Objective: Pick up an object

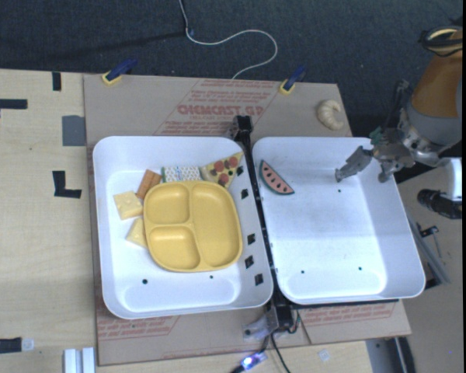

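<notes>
A: What sits closest to the camera?

B: The front rims of the 2 white bins. The left bin (pixel 109 208) holds a yellow divided plate (pixel 193 225) with 3 compartments, lying flat near its middle. The right bin (pixel 388 278) is bare across its front half.

A: And further back?

B: Behind and left of the plate lie small toy food pieces: pale cheese-like squares (pixel 128 205), an orange cracker-like piece (pixel 147 183) and a pizza slice (pixel 224 167) against the far wall. In the right bin a watermelon slice (pixel 276 179) lies flat near the far left corner, just beside the divider.

A: The gripper?

B: The gripper (pixel 363 164) hovers over the right bin's far right part, well apart from the watermelon slice. Its 2 fingers are spread open, nothing between them.

A: Beyond the bins?

B: A beige lump (pixel 332 113) rests on the cardboard (pixel 210 103) covering the bench.
</notes>
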`<state>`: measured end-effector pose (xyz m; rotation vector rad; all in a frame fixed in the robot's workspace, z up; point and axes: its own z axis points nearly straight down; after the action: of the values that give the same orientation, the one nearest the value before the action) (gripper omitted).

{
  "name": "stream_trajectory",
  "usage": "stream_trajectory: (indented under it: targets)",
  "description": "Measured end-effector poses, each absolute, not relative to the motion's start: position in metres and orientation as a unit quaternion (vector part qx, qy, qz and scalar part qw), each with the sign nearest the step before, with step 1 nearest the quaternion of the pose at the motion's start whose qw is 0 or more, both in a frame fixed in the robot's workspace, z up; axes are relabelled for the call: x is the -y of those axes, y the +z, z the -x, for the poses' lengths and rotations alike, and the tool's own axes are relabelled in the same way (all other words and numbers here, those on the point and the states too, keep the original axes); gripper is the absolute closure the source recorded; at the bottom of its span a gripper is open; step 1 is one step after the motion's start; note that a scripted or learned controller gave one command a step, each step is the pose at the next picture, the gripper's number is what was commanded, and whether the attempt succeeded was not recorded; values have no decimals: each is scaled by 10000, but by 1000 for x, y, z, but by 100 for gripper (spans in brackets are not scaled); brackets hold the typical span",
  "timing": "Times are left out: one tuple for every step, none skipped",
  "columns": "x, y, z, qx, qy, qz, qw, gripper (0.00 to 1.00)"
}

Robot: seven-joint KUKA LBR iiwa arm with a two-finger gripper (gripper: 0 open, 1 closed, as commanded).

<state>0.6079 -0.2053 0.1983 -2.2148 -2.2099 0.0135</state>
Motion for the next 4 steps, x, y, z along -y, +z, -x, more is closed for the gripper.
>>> stream_trajectory:
  targets:
    - [205,207,-611,7075,6,7067,5,0]
    - [208,150,-619,7080,21,7062,18,0]
    - [217,97,-620,7077,26,7065,21,0]
    - [215,84,-621,7082,13,7060,-4,0]
